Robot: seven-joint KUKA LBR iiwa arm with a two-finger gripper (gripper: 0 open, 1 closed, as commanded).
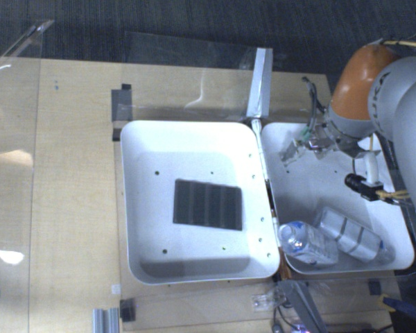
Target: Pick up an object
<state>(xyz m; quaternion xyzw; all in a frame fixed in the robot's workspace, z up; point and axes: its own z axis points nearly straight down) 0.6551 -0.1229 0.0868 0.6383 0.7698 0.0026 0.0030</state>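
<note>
A crumpled clear plastic bottle [306,242] with a bluish end lies at the near edge of the right bin [402,248]. Beside it, to the right, rests a clear greyish cylinder-shaped container [351,235]. A dark grey ridged rectangular pad [208,205] lies flat in the middle of the left bin [135,186]. My gripper [295,148] hangs over the far left corner of the right bin, well away from the bottle and the container. Nothing shows in its grasp.
The grey arm with its orange band [357,82] comes in over the right bin's far right corner. A metal divider bar [260,82] stands behind the gap between the bins. Clear plastic sheeting covers the bench on the left.
</note>
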